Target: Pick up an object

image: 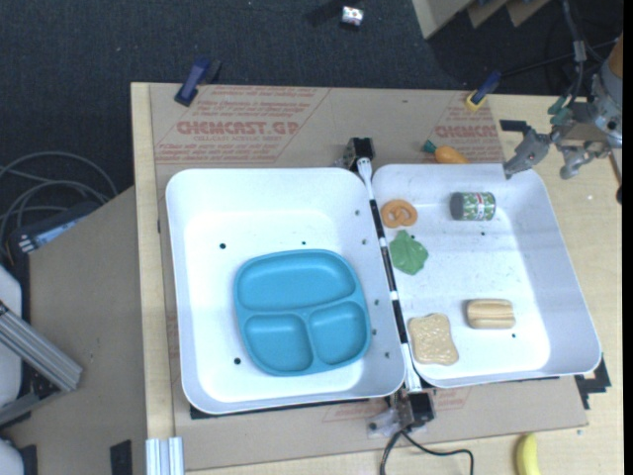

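Your two-finger gripper [549,159] hangs over the far right corner of the right white bin [564,265] with its fingers spread apart and nothing between them. In that bin you have a small green-labelled can [474,206] lying on its side, a round orange pretzel-like piece [399,213], a green leafy piece [408,253], a tan bread-roll shape [490,314] and a beige waffle-textured cracker [433,339]. The left white bin [198,216] holds a blue three-compartment plastic plate [300,310].
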Controlling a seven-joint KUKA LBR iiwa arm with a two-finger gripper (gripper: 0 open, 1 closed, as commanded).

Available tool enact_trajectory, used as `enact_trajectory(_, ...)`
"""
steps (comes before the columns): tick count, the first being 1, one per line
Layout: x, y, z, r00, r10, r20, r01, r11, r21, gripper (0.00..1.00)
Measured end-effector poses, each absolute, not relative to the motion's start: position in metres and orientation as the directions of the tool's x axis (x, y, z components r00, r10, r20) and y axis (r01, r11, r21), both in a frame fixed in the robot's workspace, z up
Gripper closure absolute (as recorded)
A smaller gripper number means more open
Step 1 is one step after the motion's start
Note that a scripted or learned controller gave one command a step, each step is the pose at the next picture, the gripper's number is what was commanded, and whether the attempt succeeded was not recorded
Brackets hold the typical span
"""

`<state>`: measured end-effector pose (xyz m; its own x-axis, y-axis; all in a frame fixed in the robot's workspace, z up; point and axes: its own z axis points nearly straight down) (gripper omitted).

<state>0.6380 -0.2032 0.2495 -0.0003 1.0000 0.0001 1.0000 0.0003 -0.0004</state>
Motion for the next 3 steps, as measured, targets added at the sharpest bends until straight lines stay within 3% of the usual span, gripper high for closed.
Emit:
enact_trajectory(1,0.666,-0.187,0.150,-0.001,1.000,0.002,1.000,0.001,-0.004,0.00)
enact_trajectory(2,0.666,-0.164,0.102,-0.001,1.000,0.001,1.000,0.001,-0.003,0.00)
enact_trajectory(3,0.667,-0.164,0.114,-0.001,1.000,-0.001,1.000,0.001,0.001,1.00)
